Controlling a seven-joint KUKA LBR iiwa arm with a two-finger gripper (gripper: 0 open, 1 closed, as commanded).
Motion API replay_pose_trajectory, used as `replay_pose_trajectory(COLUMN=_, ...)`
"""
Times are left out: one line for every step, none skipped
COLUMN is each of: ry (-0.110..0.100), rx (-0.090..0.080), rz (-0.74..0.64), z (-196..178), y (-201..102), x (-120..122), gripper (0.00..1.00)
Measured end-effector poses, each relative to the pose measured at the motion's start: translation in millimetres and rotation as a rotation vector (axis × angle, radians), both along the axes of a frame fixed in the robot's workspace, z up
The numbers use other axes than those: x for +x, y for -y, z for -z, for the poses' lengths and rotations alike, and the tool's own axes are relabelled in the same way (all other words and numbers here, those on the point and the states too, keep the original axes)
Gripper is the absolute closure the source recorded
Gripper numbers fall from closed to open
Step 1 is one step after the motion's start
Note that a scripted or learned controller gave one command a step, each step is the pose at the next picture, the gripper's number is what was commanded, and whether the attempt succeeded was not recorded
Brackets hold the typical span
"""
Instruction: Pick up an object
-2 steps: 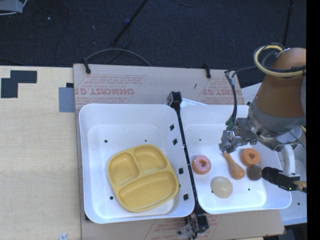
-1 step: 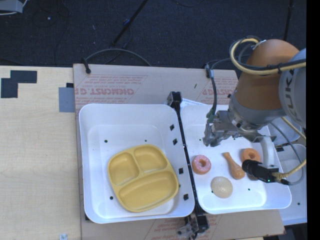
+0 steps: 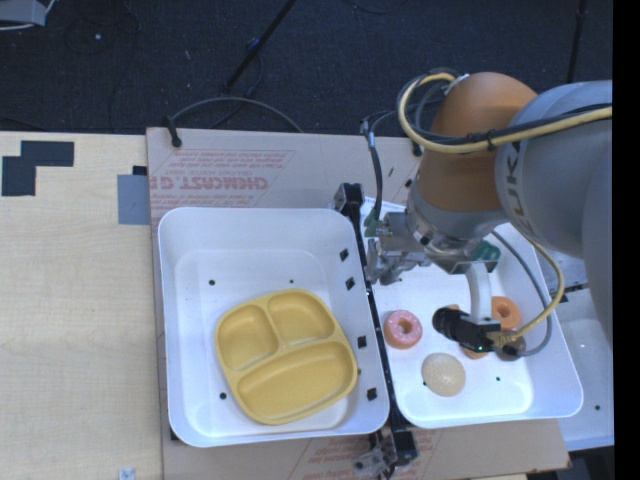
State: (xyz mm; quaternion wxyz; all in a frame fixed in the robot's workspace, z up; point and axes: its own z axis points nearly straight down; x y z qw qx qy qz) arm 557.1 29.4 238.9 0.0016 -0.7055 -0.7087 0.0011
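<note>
In the right bin (image 3: 540, 398) a pink frosted donut (image 3: 403, 328) lies near the left wall. A pale cream round object (image 3: 443, 374) lies in front of it. An orange ring-shaped donut (image 3: 505, 312) sits further right, partly covered by the robot's gear. A teal object (image 3: 487, 253) peeks out from under the arm. My gripper (image 3: 383, 264) hangs low at the bin's left wall, just behind the pink donut and apart from it. I see nothing held in it.
The left bin (image 3: 190, 268) holds a yellow divided plate (image 3: 288, 355). A black divider (image 3: 365, 298) runs between the two bins. The grey arm with its orange band (image 3: 480, 148) covers the back of the right bin. Cardboard (image 3: 220, 173) lies behind the bins.
</note>
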Motion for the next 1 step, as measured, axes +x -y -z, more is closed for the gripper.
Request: replay_pose_trajectory(ry=0.001, rx=0.0, rz=0.001, z=6.5, y=-36.9, x=18.7, gripper=1.0)
